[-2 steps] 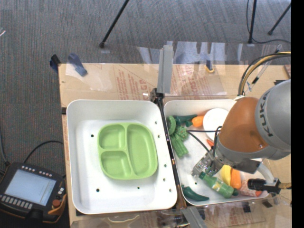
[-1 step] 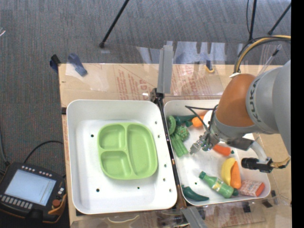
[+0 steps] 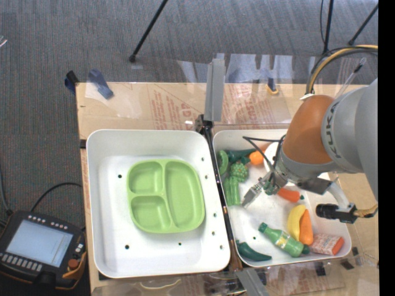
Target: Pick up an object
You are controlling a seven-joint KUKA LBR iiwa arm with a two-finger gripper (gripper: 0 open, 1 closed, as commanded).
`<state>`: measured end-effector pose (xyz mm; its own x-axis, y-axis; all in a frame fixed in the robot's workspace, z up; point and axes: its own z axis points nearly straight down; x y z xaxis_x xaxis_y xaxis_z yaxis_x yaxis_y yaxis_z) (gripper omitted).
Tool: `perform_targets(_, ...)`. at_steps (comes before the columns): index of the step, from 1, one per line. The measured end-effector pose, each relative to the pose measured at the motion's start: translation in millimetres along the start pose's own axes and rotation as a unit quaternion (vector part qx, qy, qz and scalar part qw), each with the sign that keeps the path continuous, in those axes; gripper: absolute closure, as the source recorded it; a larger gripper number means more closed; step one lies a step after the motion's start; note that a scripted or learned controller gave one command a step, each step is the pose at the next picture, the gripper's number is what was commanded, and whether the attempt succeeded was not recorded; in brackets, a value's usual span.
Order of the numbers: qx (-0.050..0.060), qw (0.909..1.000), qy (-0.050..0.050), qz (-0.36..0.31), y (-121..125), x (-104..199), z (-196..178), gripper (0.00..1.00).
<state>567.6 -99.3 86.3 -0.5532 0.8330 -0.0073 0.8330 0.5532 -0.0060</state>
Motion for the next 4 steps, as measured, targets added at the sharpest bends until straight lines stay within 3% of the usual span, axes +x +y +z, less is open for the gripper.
perform_targets(1, 0.013, 0.9936, 0.015, 0.111, 54, -41, 6, 0.0)
perform_targets(2, 0.002, 0.9866, 0.007, 0.163, -75, -23, 4, 0.0)
perform_targets(3, 0.0, 0.9808, 0.006, 0.195, -110, 0, 3, 0.0)
perform_targets(4, 0.003, 0.9717, 0.008, 0.236, -69, 64, 3, 0.0)
